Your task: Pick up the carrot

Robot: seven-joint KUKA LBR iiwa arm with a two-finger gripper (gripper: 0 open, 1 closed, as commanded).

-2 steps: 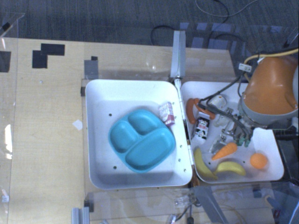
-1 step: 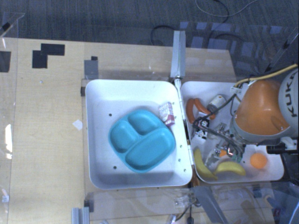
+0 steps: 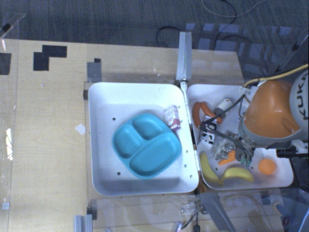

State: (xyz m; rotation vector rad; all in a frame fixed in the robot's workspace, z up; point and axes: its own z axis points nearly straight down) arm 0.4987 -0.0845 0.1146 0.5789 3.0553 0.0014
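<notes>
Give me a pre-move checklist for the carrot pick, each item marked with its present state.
1. Carrot located: ok. A small orange piece, seemingly the carrot, lies in the right bin, partly under the pincer.
2. Pincer over the carrot: ok, it sits right above it.
3. Carrot between the fingers: cannot tell, the mechanism hides the contact.
4. Neighbours clear: not ok. Two bananas lie close beside the carrot.
5. Orange ball out of the way: ok, it sits apart to the right.
6. Left bin undisturbed: ok, the blue divided plate lies flat in it.
</notes>
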